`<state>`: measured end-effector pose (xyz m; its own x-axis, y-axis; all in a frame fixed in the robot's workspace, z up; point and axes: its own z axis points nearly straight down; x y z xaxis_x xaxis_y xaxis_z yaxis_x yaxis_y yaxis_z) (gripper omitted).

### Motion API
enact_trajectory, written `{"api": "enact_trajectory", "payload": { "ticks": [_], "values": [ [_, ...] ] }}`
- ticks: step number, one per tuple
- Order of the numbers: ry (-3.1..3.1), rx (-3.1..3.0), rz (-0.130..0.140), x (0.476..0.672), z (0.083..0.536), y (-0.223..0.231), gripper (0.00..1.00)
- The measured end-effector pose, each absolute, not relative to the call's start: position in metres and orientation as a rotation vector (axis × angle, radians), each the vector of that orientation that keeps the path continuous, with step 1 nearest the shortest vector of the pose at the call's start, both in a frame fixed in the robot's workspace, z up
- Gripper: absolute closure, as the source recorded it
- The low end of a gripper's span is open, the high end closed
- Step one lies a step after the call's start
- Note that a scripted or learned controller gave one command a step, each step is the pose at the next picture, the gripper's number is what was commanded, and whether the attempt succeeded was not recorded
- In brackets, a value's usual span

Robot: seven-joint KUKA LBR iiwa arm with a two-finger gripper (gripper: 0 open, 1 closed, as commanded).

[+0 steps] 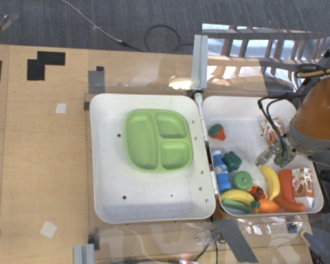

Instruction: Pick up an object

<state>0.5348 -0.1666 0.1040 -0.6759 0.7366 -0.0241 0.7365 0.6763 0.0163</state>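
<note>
A robot lab: wooden bench with black markers, loose cable, two white bins of toy food.

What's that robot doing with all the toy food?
The robot arm's end effector hovers inside the right bin, just above a yellow banana, holding nothing. Toy food lies around it: a strawberry, a green apple, a carrot. The left bin holds a green divided plate.

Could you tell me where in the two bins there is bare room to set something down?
The left bin has bare floor all around the green plate, widest below it. In the right bin, only the top strip above the strawberry is free; the bottom is crowded with bananas, a bottle and other items.
</note>
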Motion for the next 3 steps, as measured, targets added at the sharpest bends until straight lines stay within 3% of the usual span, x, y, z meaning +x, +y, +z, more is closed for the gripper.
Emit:
{"api": "enact_trajectory", "payload": {
  "ticks": [1,2,3],
  "values": [
    [2.796,1.406,0.010,0.579,0.188,-0.098,1.00],
    [2.797,1.415,0.004,0.577,0.185,-0.101,0.00],
    [2.784,1.379,0.021,0.560,0.121,-0.106,0.00]
  ]
}}
